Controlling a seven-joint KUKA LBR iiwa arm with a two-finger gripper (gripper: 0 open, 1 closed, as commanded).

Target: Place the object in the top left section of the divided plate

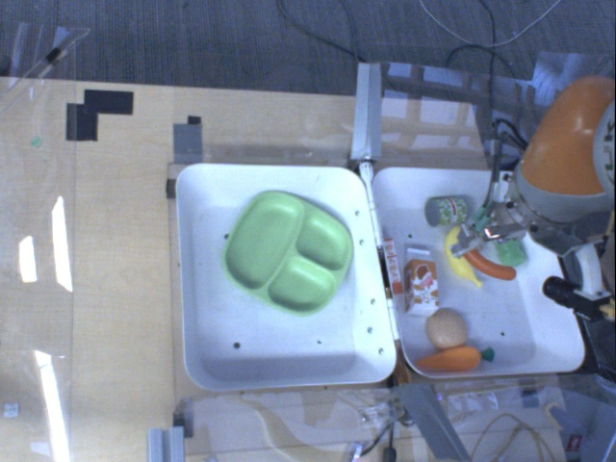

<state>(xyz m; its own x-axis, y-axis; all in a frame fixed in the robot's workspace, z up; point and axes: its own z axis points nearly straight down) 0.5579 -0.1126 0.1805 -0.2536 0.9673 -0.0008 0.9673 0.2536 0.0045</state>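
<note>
Hovering low over the right bin, the gripper sits among a small cluster of toy food: a yellow banana just below it, a red sausage to its near right, a green piece beside that, and a can to its far left. Whether the fingers are spread or pinching anything I cannot tell (the wrist and the clutter hide their tips), so no object counts as held yet. Nearer the camera lie a carton, a brown ball and a carrot, all well apart from the gripper.

The plate lies tilted in the left bin, its three sections bare.

The step in hand looks like the pick. To do it well, the fingers should straddle one item only, probably the banana or sausage, since the two touch and a grasp between them could nudge both. Lifting straight up before crossing the divider should keep neighbours from dragging along.
</note>
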